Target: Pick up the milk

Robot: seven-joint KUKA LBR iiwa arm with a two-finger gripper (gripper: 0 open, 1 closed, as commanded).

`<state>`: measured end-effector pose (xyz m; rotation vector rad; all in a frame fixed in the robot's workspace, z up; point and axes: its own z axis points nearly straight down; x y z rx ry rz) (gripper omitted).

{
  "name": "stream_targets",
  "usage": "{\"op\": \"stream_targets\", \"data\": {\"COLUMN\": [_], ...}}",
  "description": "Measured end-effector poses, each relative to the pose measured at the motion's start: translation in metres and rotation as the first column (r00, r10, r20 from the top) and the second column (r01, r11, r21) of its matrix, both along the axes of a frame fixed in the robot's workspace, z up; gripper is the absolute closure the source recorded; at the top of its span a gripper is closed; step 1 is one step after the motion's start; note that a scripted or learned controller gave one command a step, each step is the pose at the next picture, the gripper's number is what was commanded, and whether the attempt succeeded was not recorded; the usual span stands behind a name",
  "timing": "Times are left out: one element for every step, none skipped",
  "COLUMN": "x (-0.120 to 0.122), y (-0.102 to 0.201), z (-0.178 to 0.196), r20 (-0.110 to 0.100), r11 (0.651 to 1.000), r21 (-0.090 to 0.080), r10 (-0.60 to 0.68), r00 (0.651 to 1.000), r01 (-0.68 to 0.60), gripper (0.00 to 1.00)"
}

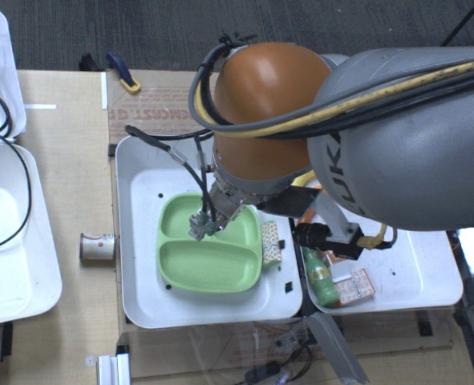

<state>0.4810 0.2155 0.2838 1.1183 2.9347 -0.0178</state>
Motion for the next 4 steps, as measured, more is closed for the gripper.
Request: {"op": "stream_targets", "data": {"x": [0.025,0.026,0.027,0.012], "y": [-0.004,-0.005,-0.006,0.004], "z": [-0.015,-0.006,0.002,-0.008], "r20": [0.003,0.003,0.003,0.000], "r11": [0.995,0.995,0.995,0.980], "r21": [0.009,0.007,0.006,0.009], "r10": [0.101,0.100,0.100,0.198], "r00": [0.995,0.995,0.995,0.980], "r01": [-0.101,-0.100,-0.100,-0.198], "gripper": [1.00,1.00,1.00,1.00]}}
